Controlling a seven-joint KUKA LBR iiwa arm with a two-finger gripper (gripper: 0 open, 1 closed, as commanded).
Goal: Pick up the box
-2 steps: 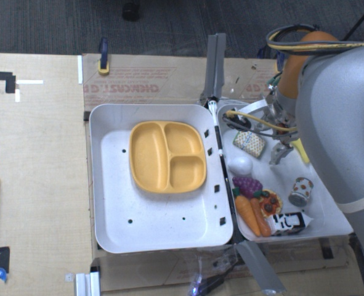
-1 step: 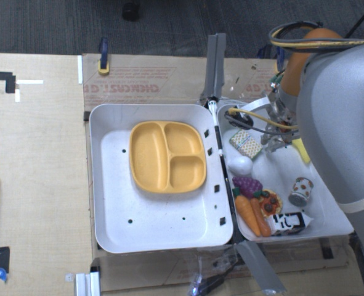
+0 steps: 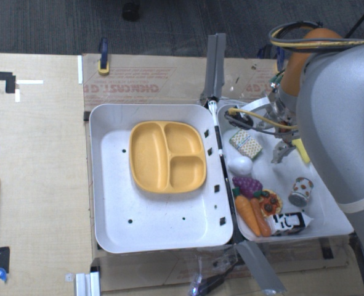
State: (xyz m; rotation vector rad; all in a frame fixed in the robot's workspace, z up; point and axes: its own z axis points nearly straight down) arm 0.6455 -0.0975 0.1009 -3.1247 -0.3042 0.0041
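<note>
A small box (image 3: 246, 144) with a pale checked pattern lies tilted in the upper part of the right bin (image 3: 329, 227), close to the divider. My gripper (image 3: 282, 150) hangs low over the bin, to the right of the box and apart from it. Nothing is visibly held in it. The bulky grey arm (image 3: 339, 122) covers the right side of the bin. Cables (image 3: 255, 121) run from the wrist just above the box.
Below the box lie a white egg-shaped piece (image 3: 240, 164), purple grapes (image 3: 248, 185), a carrot (image 3: 250, 216), a toy pizza slice (image 3: 270, 202), a small can (image 3: 300, 191) and a black-and-white packet (image 3: 289, 222). A yellow divided plate (image 3: 167, 156) sits in the left bin (image 3: 108, 214).
</note>
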